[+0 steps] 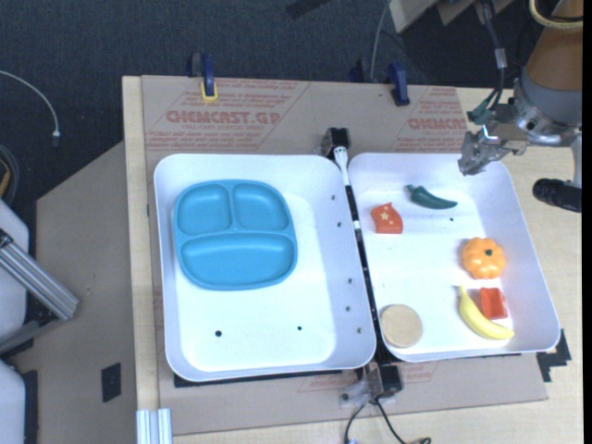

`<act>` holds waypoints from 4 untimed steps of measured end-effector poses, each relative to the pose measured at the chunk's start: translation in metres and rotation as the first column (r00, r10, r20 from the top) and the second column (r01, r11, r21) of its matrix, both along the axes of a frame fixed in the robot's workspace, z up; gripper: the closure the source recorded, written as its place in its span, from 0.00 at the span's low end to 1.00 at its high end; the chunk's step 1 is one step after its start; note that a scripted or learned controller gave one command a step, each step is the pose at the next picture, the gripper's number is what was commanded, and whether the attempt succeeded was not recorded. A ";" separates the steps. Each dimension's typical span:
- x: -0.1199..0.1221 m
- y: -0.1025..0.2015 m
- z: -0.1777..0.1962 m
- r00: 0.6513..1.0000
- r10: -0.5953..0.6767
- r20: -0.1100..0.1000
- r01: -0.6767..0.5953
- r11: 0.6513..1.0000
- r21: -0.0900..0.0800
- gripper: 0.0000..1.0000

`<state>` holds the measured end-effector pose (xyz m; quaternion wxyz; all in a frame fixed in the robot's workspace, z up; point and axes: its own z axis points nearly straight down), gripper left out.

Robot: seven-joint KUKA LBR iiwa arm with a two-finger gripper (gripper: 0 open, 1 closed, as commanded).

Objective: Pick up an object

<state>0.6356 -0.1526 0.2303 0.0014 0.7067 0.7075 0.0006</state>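
Gripper (478,158) hovers at the upper right of the frame, over the right bin's (524,213) far rim. Fingers' spread: impossible to tell. Green pepper (430,197) lies just below-left of it.

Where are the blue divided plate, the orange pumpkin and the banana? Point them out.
blue divided plate (236,234), camera view, on the ridge above its wide lower compartment.
orange pumpkin (484,257), camera view, middle of its body.
banana (479,320), camera view, middle of its curve.

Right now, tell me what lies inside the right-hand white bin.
The right-hand white bin holds a dark green pepper, red strawberry piece, orange pumpkin, yellow banana partly covering a red block, and tan disc.
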 end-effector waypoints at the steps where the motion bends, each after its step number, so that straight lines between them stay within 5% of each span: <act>1: -0.032 0.054 0.002 1.000 0.003 -0.006 -0.003 1.000 0.003 1.00; 4: -0.099 0.179 -0.007 1.000 0.001 -0.006 -0.001 1.000 0.002 1.00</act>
